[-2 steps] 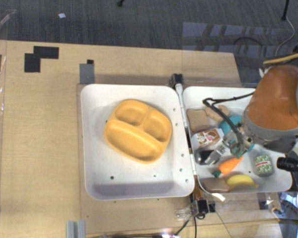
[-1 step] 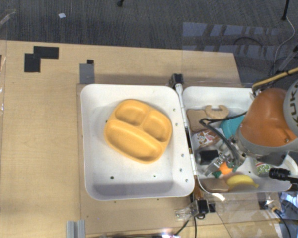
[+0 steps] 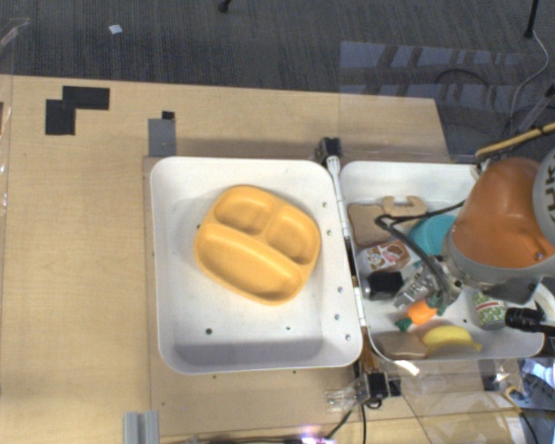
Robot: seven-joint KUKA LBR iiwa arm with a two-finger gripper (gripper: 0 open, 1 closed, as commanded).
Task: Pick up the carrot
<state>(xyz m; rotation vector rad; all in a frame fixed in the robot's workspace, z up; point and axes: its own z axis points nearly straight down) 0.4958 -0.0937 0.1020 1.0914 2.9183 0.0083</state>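
Pale wooden bench [image 3: 74,276] carries two white bins side by side, and the action sits in the cluttered bin [image 3: 398,169] where the grey arm reaches in. Nearest the camera, on the near side of the gripper [image 3: 414,296], a yellow banana [image 3: 448,337] lies along the bin's front wall. Between the banana and the gripper tip is the carrot [image 3: 422,314], a small orange piece with a green end, lying directly beneath the tip and possibly touching it. Whether the gripper is open, closed or already around the carrot cannot be told, since the wrist and cabling crowd that spot. A small round tin [image 3: 489,311] stands beside the gripper, on the side away from the other bin. Beyond the gripper lie a teal object [image 3: 433,236] and a brown flat item [image 3: 368,220]. Farther off, well apart from the gripper, the second bin [image 3: 180,322] holds a yellow divided plate [image 3: 257,241].

The carrot looks like a light, stiff toy with a smooth skin that may slip. It is probably best gripped across the thicker orange body, not the green end, and clear of the banana
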